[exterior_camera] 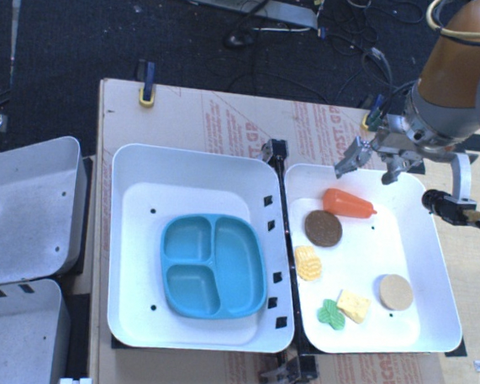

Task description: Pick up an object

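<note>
My gripper (371, 167) hangs over the back edge of the right bin (435, 273), its two fingers spread open with nothing between them. Just below it lies an orange carrot (349, 204). A brown round cookie (323, 229) sits in front of the carrot. Near the bin's left wall rests a yellow corn piece (307, 262). A green leafy piece (331, 315) and a yellow cheese wedge (353, 306) lie at the front. A tan round disc (396, 292) is at the right.
The left bin (139, 186) holds a blue divided tray (213, 265). A black divider with clips (281, 225) runs between the bins. Two white bin lids (19, 208) lie at the far left. A yellow clamp (147, 94) stands at the bench's back edge.
</note>
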Controlling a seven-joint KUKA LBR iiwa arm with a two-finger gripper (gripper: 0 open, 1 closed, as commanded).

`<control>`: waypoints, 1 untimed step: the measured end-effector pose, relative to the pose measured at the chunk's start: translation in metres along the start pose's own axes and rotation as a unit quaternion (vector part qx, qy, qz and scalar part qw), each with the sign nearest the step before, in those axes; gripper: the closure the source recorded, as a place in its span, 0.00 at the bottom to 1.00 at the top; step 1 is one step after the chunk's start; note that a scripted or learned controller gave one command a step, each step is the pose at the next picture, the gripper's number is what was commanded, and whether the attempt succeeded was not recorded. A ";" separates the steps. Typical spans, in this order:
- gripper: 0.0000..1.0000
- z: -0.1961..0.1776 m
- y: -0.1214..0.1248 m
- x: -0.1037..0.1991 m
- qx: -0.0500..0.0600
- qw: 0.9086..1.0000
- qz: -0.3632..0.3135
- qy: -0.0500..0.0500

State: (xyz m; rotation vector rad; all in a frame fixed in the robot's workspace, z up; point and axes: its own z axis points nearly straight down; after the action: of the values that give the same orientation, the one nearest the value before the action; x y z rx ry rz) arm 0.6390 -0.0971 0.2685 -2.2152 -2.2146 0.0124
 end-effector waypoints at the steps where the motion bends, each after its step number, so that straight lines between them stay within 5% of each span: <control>1: 0.00 -0.008 0.002 0.000 -0.006 1.000 -0.001 -0.001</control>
State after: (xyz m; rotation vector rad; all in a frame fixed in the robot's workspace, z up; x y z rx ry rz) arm 0.6409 -0.0969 0.2761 -2.2200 -2.2235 0.0001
